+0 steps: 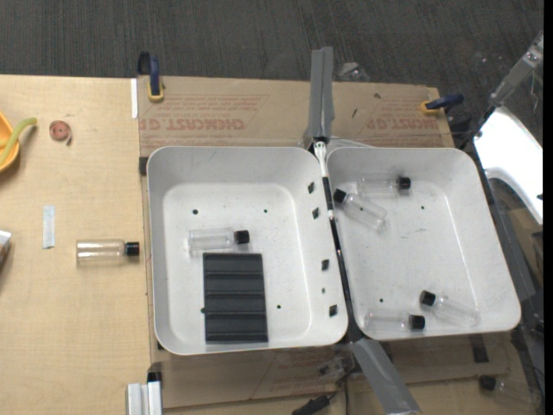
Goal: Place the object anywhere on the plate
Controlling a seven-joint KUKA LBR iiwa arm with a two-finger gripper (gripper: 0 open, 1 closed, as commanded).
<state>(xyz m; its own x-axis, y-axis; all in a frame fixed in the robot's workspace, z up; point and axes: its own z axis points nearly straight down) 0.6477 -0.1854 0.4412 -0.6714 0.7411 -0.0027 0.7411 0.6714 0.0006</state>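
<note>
I cannot tell how wide the pincer stands or whether it has hold of anything, so I reckon places from the right side, where the arm reaches in

Closest to that side is the right bin (484, 199), with four clear, black-capped vials on its floor. Two lie close together, near its front wall: one vial (449, 308) and a second (390, 322). Two more sit toward the back: a third vial (378, 184) and a fourth (359, 208). Any of these is, I judge, the object to carry

Further out, past the wall between the bins, the left bin (177, 309) holds the dark ribbed plate (233, 298), flat on its floor toward the front. A fifth vial (216, 239) lies just beyond the plate's back edge, touching it or nearly so, not on it

Furthest of all, a stray vial (105, 250) lies on the bench (78, 171)

To do this well, I'd say the pincer should close across a vial's body, not along it, since these round things will roll. Take one lying clear of its neighbour, lift above the dividing wall, and release low over the plate's middle, with the vial lying along the ribs
</note>
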